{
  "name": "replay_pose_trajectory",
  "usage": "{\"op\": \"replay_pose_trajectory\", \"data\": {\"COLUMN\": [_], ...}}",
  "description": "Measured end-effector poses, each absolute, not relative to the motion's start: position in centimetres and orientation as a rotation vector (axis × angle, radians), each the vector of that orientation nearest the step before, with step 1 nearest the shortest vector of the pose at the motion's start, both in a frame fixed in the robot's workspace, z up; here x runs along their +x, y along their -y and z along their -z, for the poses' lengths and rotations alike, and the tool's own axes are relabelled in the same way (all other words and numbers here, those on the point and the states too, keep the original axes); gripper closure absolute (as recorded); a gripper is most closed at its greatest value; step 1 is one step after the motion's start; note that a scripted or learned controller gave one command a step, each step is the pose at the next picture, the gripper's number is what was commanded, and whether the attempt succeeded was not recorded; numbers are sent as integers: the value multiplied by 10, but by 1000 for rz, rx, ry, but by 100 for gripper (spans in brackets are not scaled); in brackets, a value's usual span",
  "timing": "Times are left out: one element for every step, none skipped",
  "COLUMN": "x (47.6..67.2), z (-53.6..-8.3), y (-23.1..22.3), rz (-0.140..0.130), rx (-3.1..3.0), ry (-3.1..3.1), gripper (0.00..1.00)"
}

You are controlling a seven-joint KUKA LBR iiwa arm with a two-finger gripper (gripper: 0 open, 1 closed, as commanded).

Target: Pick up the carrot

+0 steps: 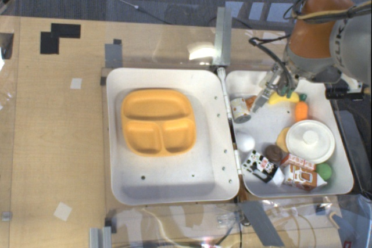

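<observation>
Gripper (pixel 260 99) angled down left of the carrot (pixel 301 110) in the right bin (pixel 343 183), not aligned for grasping; finger state impossible to tell.

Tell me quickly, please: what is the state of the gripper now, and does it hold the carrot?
Gripper: open or closed cannot be told; nothing is seen held. It is over the right bin.
Carrot: lying in that bin, apart from it.
</observation>
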State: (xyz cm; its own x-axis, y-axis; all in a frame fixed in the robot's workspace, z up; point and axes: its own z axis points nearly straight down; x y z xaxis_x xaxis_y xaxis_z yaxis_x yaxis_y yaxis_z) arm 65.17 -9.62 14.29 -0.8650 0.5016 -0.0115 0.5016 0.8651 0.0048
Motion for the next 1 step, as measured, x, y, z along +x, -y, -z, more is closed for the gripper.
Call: {"op": "replay_pose_trajectory", "data": {"x": [638], "z": [-121], "y": [119], "rz": [-3], "rx": [1281], "ry": [-2862], "gripper": [0]}}
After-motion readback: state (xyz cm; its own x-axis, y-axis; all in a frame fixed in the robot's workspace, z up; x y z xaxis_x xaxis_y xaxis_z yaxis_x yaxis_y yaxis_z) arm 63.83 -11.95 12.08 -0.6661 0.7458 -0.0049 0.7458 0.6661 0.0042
